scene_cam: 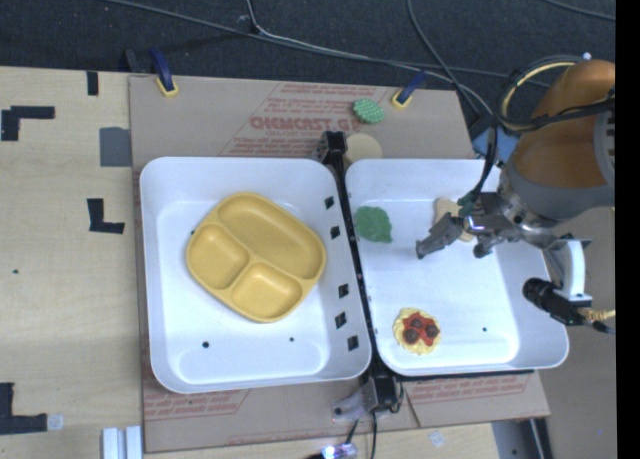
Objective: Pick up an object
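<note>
Cardboard-covered worktop (250, 127) carries two bins — the hand (440, 239), fingers seemingly parted and holding nothing, hovers at three o'clock of a green leaf toy (374, 224), likely light, soft, best pinched across its middle.

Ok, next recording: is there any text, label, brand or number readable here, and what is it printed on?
Red printed lettering on the cardboard sheet above the left bin: too blurred to read with confidence.
More red print on the cardboard's bottom edge: also too small to read.
No readable text on the yellow divided plate, the bins or the gripper.
</note>
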You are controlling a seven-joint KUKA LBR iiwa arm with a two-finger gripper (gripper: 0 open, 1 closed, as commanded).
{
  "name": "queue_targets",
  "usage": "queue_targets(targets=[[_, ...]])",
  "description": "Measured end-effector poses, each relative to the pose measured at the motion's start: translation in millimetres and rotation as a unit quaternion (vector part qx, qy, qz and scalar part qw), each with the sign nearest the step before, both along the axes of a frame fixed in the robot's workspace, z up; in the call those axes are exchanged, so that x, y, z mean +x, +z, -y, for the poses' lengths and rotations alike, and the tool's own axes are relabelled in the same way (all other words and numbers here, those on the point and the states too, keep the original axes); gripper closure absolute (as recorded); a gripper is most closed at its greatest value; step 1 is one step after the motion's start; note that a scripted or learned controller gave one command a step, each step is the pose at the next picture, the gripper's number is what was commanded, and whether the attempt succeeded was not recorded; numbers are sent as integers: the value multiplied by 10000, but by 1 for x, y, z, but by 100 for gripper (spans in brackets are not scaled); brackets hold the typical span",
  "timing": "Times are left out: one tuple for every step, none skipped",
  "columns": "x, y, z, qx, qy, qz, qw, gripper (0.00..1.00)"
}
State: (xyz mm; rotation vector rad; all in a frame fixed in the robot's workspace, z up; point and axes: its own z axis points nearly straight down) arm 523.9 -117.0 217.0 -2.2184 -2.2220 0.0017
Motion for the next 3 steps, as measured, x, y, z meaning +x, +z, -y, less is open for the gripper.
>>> queue_targets(targets=[[-4, -50, -10, 2, -1, -22, 10000, 0], [-9, -97, -18, 3, -2, -22, 10000, 0], [-9, -134, -18, -7, -2, 5, 10000, 0]])
